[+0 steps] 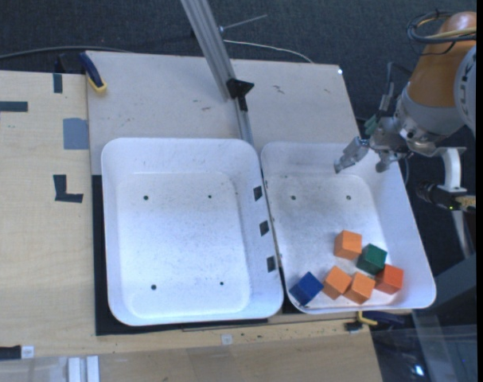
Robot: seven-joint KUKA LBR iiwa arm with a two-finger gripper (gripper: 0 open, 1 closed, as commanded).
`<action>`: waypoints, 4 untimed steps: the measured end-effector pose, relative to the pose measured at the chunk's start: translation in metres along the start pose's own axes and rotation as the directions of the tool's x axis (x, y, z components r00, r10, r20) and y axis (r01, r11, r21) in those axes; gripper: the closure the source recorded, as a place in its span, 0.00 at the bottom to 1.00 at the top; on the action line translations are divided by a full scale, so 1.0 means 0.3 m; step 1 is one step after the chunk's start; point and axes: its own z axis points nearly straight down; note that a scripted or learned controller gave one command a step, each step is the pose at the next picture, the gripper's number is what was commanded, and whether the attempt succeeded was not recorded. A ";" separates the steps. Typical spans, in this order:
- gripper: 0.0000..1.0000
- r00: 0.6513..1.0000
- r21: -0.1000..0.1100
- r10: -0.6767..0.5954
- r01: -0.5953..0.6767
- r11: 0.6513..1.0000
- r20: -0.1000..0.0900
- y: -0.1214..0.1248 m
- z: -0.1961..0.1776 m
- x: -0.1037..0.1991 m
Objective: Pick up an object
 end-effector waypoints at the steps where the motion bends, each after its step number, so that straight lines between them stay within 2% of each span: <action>1: 0.00 1.000 0.011 0.002 -0.002 1.000 -0.005 -0.236 0.387 0.046; 2: 0.00 1.000 0.001 0.002 -0.002 1.000 -0.002 -0.410 0.393 0.139; 3: 1.00 1.000 0.002 0.001 -0.001 1.000 -0.003 -0.407 0.364 0.140; 4: 1.00 1.000 -0.011 -0.001 0.001 1.000 0.002 -0.386 0.381 0.284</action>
